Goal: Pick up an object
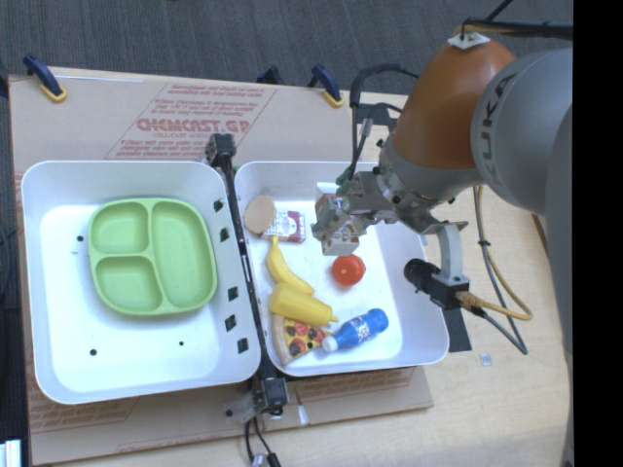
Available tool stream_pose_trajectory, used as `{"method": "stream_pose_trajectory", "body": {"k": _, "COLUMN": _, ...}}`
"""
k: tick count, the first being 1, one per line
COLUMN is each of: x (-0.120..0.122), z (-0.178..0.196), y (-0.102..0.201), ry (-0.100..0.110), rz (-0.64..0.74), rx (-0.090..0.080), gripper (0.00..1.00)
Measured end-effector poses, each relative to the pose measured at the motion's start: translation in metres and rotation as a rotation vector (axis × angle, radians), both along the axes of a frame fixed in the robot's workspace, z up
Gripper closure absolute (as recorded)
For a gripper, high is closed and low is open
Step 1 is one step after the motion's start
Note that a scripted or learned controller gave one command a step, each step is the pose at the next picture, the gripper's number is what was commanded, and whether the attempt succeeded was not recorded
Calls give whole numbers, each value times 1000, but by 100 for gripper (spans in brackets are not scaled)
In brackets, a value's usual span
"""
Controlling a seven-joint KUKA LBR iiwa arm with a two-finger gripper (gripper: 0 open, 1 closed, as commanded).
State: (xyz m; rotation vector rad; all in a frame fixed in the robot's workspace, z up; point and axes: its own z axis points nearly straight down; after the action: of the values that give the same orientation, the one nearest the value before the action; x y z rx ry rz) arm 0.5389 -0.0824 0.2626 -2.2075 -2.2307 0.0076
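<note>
From my remote seat I see the arm (487,115) reaching in from three o'clock, its pincer (338,230) hanging over the upper middle of the right bin (421,309); I cannot tell whether it is wide or narrow, and nothing shows between its tips. Just below it, toward five o'clock, sits a tomato (348,270), small, round, glossy red with a hint of green at the top, resting on the bin floor. At nine o'clock of the pincer lie a small red-and-white packet (288,225) and a tan round disc (259,214). A yellow banana (295,292) lies lower down, with a pizza slice (299,339) and a blue-labelled bottle (356,330) near the front wall. The left bin (58,358) holds a green divided plate (152,257).
</note>
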Motion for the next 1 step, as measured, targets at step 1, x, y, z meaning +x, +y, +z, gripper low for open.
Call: {"method": "stream_pose_trajectory", "body": {"k": 1, "x": 0, "z": 10, "y": 0, "ry": 0, "rz": 4, "rx": 0, "gripper": 100}}
